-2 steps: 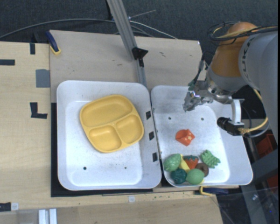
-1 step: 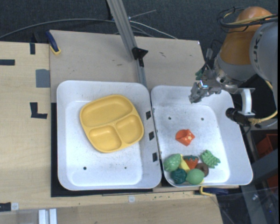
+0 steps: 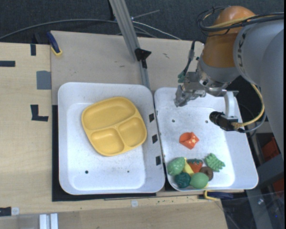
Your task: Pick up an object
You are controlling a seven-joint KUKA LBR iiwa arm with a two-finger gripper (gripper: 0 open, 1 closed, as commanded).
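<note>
Camera view, gripper: at the far rim of the right bin, near its left corner; whether its digits are parted or closed cannot be told.
Open room: bare white floor lies between the gripper and the orange block at mid-bin.
Right bin contents: a cluster at the near edge, green leafy piece, red piece, green ridged piece, dark teal piece, green ball.
Left bin: yellow divided plate, set toward the far side.
</note>
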